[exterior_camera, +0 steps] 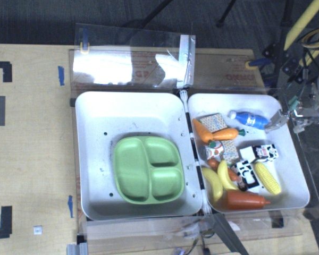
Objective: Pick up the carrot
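Hot dog (244, 200); carrot (219, 135) left of pincer (285, 116)

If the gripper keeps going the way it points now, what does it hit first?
The gripper points left into the right bin; the blue bottle lies first in line, with the carrot farther and lower. Depth is unclear.

I see smooth white plastic bins (95, 116), faintly glossy; a matt green plastic tray (148, 168) at nine o'clock of the glossy orange carrot (223, 135); pale wooden bench (26, 142); clear shiny sheet (127, 62) at twelve.
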Robot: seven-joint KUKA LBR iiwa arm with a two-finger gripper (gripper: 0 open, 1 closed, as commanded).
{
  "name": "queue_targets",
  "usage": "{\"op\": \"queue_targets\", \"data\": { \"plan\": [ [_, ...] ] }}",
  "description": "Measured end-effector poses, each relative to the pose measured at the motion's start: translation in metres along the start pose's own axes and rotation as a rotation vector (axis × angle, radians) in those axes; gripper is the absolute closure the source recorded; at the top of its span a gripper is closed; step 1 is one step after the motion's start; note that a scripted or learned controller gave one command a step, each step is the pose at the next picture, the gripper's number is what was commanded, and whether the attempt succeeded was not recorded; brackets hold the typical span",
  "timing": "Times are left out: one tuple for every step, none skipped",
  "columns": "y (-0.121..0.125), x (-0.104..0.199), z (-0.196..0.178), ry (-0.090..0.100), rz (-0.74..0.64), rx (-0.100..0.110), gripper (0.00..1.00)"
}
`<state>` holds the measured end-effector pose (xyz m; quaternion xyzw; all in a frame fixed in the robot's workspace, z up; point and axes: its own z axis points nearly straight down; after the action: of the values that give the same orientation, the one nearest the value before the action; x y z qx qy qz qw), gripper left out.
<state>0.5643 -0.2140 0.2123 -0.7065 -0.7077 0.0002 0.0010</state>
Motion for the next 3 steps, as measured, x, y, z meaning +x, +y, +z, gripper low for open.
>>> {"op": "queue_targets", "data": {
  "plan": [
    [-0.040,0.045,0.060,0.001,-0.417,0.000,0.00],
    [-0.006,0.110,0.054,-0.004,-0.519,-0.006,0.00],
    [0.036,0.113,0.096,0.002,-0.695,-0.006,0.00]
  ]
}}
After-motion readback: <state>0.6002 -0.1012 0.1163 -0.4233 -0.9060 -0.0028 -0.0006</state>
